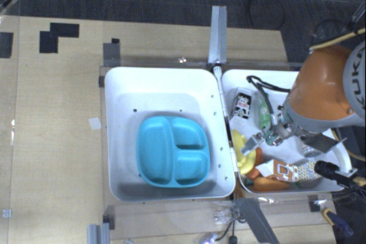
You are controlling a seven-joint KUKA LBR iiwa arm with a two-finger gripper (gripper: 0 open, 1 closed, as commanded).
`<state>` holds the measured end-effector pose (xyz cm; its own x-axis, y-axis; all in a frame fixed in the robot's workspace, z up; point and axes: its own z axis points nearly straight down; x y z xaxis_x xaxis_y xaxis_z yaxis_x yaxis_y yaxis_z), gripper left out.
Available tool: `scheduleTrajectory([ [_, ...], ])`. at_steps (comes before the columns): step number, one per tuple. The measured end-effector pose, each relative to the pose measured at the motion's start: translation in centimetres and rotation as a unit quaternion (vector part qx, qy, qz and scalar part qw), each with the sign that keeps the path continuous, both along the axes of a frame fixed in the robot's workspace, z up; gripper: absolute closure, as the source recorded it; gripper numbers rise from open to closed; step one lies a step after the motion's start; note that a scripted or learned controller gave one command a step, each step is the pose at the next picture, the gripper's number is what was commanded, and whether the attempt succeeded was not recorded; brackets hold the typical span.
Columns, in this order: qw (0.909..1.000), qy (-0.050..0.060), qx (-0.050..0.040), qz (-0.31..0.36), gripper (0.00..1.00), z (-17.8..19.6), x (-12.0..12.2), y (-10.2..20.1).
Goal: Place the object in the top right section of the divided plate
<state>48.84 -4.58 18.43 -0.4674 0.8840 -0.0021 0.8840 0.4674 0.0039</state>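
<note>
**A:** Where's the pincer now?

**Me:** My gripper (pixel 273 135) hangs low over the right bin (pixel 289 78), above the clutter: banana (pixel 243 158), carrot (pixel 269 183), a printed packet (pixel 289 170), a small black-and-white card (pixel 243 104). Open or shut? Can't tell, my wrist blocks it. Nothing visibly held.

**A:** And the plate?

**Me:** Blue divided plate (pixel 171 150) sits in the left bin (pixel 160 80), all sections bare. Best approach imo: drop straight onto one item, lift clear of the bin wall, then cross to the top right section.

**A:** Any labels?

**Me:** "KU" on my arm's collar. Packet print is too small to read.
</note>
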Motion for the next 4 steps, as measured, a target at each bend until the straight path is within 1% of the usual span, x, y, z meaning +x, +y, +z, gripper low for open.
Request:
scheduleTrajectory([
  [1, 0.9907, -0.002, -0.0001, 0.136, 0.0, 2.1, 9.3, 7.2],
  [2, 0.9824, -0.004, -0.0006, 0.187, 0.0, 14.1, 4.9, 10.9],
  [3, 0.9441, -0.001, -0.0007, 0.33, 0.0, 5.0, 10.3, 14.5],
  [4, 0.8906, -0.005, -0.0029, 0.455, 0.0, 8.6, 17.4, 13.8],
])
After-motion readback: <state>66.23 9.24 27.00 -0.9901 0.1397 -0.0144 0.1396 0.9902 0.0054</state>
